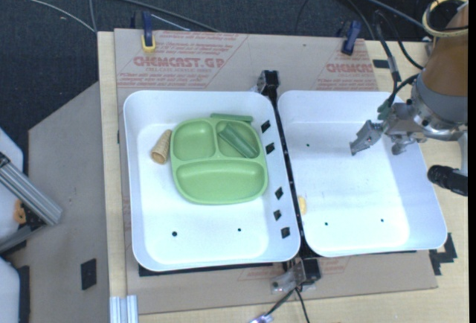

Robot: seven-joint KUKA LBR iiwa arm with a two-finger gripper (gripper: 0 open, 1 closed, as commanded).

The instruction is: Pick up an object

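The gripper [378, 138] hangs over the right bin [357, 232]; grip state cannot be determined. Left of that bin, a green divided plate [218, 180] looks rigid, light and slick: grasp its rim. The cone [161, 146] just beyond it suits pinching.

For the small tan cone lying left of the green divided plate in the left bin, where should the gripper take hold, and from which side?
Grip the small tan cone across its wider lower end, coming straight down from above. It lies flat on the left white bin's floor, roughly upright in the picture, close against the green divided plate's left rim. So the fingers should probably close along the cone's free sides, rotated to avoid the plate.
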